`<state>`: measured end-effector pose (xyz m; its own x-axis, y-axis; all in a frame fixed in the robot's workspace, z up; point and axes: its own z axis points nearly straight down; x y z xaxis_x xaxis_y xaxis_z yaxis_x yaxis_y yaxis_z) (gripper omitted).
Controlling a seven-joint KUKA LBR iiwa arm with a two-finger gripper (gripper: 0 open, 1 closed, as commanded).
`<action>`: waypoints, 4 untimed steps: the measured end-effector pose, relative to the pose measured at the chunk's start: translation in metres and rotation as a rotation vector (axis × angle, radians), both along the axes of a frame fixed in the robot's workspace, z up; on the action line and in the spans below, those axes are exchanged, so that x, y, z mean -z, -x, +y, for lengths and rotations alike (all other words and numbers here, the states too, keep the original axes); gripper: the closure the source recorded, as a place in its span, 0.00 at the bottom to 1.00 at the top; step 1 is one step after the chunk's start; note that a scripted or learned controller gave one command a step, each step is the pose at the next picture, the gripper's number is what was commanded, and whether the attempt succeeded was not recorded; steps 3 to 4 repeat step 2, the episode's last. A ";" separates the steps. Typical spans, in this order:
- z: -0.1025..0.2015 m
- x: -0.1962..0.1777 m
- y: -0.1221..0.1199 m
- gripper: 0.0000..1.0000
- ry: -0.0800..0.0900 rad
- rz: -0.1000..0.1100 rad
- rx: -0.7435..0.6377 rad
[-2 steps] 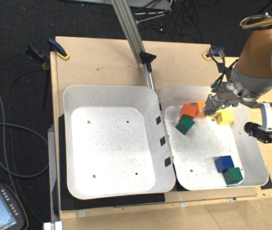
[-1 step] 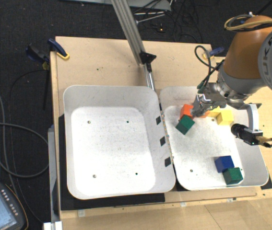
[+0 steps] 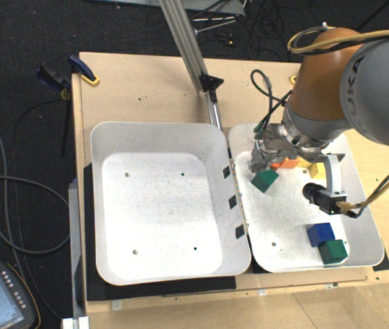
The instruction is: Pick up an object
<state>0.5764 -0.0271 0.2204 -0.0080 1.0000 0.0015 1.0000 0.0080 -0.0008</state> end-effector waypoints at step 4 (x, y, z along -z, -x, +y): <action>0.107 0.004 0.017 1.00 -0.001 0.001 -0.001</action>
